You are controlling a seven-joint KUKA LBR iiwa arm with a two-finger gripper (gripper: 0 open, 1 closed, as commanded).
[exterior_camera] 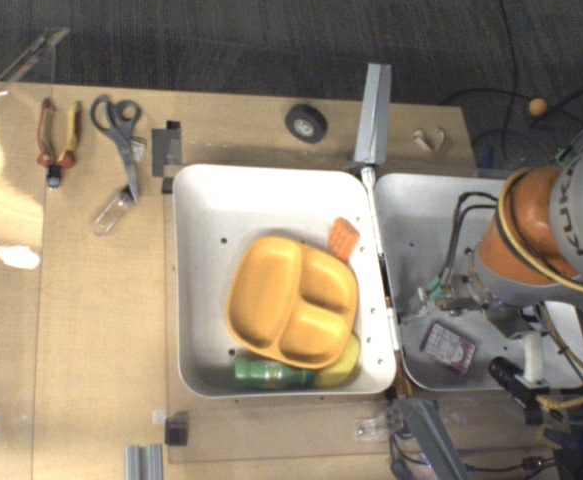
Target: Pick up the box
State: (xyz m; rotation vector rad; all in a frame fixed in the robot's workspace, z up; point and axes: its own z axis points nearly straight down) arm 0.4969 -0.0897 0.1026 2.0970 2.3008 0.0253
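Surface (71, 298): tan wood, carrying two white bins side by side.

Left bin (196, 268): well left of the tool. Holds a yellow divided tray (293, 300), upside down and tilted, resting over a green bottle (261, 372) and a yellow-green item (346, 360); an orange piece (343, 236) lies just beyond the tray's far edge.

Right bin (421, 203): occupied by the arm (541, 233), grey with orange band, reaching in from the right.

Tool (449, 298): low over the right bin, amid cables; whether it is open or closed cannot be told.

Box (447, 347): small, purple-grey, flat on the right bin's floor, just below the tool toward the near rim. Contact between them cannot be judged.

Scissors (121, 143), red-handled pliers (56, 138), tape roll (306, 122): on the surface, far left of the tool, beyond the bins.
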